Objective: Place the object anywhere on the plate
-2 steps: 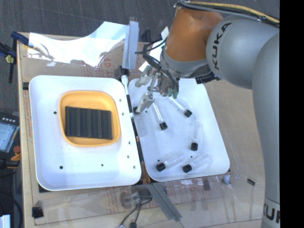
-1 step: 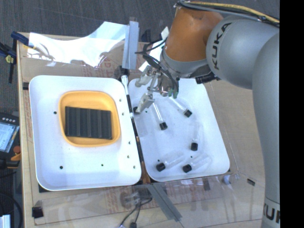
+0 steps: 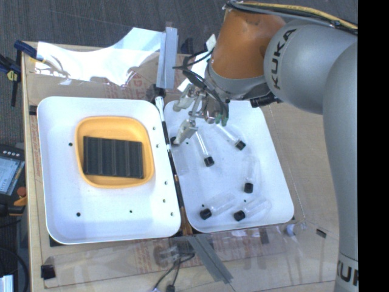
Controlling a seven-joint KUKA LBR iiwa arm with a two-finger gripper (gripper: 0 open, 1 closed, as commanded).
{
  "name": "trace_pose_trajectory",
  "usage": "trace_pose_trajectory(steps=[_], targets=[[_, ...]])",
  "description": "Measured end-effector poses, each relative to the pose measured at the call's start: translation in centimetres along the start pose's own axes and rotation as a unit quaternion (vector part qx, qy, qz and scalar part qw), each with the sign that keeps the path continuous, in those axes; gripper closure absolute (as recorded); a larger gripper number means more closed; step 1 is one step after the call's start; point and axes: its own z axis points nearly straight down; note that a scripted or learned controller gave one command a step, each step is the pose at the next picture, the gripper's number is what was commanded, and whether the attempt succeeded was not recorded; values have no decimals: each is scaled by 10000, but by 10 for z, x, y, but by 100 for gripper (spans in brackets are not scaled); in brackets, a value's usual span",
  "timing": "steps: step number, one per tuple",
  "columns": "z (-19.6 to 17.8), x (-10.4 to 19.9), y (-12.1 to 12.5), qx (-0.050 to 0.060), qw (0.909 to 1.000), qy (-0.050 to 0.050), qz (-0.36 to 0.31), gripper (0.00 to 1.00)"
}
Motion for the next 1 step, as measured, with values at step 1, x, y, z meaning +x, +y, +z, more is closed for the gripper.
trace_pose_trajectory(steps=[1], targets=[[0,0,0,0,10000,0,0,0]])
